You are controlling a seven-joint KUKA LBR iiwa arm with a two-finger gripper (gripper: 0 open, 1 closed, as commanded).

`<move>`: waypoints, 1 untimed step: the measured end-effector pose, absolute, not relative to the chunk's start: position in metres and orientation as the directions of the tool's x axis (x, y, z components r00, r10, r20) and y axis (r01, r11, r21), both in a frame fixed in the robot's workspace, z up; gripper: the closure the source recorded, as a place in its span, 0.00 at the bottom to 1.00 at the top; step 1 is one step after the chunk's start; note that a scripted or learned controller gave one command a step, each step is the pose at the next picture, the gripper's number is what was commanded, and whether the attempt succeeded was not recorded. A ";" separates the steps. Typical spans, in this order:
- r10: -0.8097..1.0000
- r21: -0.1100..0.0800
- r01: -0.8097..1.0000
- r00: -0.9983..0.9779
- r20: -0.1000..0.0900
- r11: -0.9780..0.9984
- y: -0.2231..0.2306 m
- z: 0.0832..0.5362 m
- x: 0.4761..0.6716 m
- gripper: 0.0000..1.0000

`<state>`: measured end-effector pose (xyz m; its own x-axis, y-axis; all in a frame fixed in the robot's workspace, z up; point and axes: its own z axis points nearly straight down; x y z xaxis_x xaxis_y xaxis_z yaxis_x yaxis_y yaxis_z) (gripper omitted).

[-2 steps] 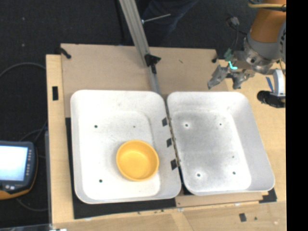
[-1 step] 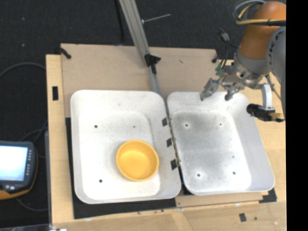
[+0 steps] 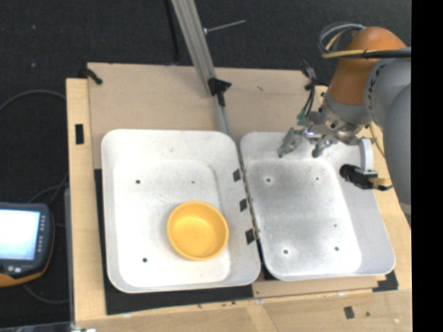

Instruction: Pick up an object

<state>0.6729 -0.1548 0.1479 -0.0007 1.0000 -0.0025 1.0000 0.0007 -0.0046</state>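
So the only thing to grab here is the yellow bowl, sitting upright in the left bin, toward its near edge. The tool hangs over the far edge of the right bin, fingers spread with nothing between them, though the view is a bit soft there so that's a best guess. The relation that matters: the bowl lies well apart from the tool, off to the left and nearer the camera, across the seam between the two bins. It's round, so no long axis to line up with.
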 end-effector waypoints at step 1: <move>1.000 -0.004 1.000 0.000 -0.003 0.000 -0.156 0.098 0.672 0.00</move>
